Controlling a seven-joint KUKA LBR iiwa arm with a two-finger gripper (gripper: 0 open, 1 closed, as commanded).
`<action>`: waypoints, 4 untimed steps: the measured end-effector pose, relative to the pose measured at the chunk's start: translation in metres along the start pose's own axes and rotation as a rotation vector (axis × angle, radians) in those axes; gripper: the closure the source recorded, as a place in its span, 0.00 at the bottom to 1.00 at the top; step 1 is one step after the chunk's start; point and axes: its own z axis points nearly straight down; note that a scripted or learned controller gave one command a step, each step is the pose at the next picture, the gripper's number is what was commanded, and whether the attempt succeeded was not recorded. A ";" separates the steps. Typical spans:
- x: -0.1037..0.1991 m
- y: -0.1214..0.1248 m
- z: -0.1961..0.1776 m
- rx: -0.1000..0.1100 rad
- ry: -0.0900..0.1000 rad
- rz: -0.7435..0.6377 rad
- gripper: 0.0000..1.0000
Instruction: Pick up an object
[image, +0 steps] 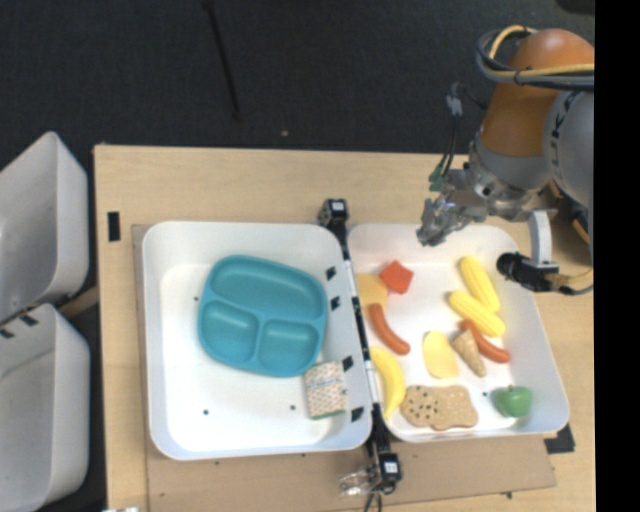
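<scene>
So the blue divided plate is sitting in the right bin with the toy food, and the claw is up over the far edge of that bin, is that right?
Not quite. In the camera view the blue divided plate lies in the left bin, next to a small speckled packet. The toy food is in the right bin, and the claw is indeed over that bin's far edge.

Tan wooden bench carries 2 shallow white bins touching side by side: left bin at 9 o'clock, right bin at 3 o'clock. Black clips at the seam, 12 and 6 o'clock.
</scene>
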 end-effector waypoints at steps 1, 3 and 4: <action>0.047 -0.021 0.010 0.002 0.000 -0.001 1.00; 0.105 -0.039 -0.010 -0.002 0.000 0.000 1.00; 0.112 -0.033 0.008 0.002 -0.001 0.001 1.00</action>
